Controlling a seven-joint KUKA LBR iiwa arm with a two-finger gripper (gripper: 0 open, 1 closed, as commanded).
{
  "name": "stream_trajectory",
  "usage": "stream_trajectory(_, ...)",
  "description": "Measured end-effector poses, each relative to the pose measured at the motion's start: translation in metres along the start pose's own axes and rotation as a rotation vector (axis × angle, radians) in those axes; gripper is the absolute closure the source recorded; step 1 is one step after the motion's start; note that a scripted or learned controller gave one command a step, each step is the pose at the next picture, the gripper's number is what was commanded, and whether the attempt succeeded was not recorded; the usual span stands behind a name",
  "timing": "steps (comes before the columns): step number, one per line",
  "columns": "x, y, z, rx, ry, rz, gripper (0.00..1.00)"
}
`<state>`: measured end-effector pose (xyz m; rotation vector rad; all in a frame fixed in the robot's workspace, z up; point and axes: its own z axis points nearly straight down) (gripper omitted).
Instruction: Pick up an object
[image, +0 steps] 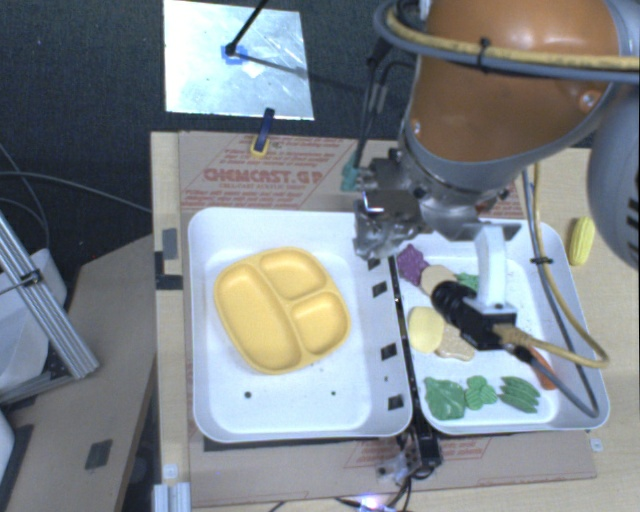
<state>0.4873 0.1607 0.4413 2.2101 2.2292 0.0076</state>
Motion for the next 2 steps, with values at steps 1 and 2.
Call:
stream_trajectory(1, 0.000, 0.001, -0.011, -0.002, 0.000, -0.005, 1.00)
stream_trajectory(2, 0.000, 0.001, -0.022, -0.004, 0.001, -0.011, 1.00)
